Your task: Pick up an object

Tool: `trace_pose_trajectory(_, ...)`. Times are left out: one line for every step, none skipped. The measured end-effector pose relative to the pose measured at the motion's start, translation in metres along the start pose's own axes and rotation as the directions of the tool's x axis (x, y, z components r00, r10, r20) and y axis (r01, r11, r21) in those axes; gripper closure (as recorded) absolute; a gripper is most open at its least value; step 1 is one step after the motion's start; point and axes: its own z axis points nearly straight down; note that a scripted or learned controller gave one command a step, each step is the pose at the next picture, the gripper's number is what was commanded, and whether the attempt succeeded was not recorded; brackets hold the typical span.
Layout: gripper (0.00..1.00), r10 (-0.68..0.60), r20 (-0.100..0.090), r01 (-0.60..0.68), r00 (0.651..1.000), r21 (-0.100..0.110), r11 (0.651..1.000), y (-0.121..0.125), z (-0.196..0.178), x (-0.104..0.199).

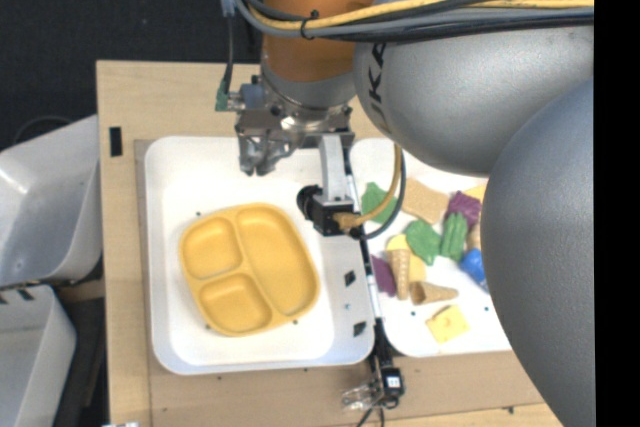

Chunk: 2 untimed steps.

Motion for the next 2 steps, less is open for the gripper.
trace_pose_trajectory(1.00,0.011,0.003,-0.011,1.000,0.007,1.000,0.035,0.152,-0.054)
trace_pose_trajectory(1.00,0.008,-0.001,-0.008,1.000,-0.003,1.000,0.031,0.134,-0.046)
